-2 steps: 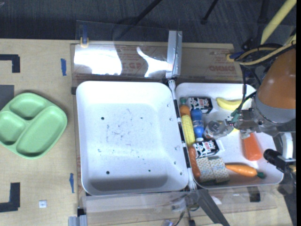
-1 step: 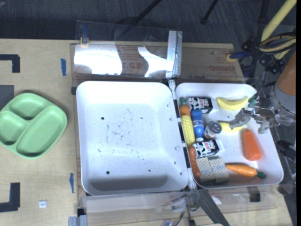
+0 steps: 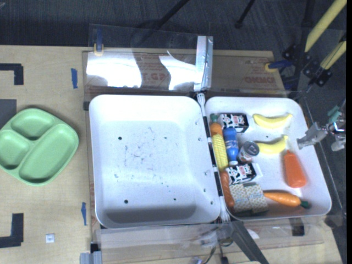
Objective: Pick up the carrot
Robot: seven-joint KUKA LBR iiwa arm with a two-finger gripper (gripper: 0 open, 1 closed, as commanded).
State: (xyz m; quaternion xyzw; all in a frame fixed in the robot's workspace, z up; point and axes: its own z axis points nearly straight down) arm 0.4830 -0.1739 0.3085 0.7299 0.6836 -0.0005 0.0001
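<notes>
Two bins sitting side by side; left bin [image 3: 146, 153] holding no items. Carrot [image 3: 281, 198] lying w/ other toy food along near edge of right bin [image 3: 320, 172], untouched, so pick not yet started. Gripper [image 3: 319, 135] hanging at right rim, partly cut off; can't tell its state.

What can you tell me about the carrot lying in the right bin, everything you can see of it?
The carrot is a smooth, glossy orange toy, plastic by its look, tapering to a dark green stub at its right end. It lies flat, roughly lengthwise along the near wall of the right bin, tilted slightly. Its left tip meets or nearly meets a speckled beige packet. A fatter orange piece lies just above it, apart. The gripper hovers at the bin's right rim, well away from it.
</notes>
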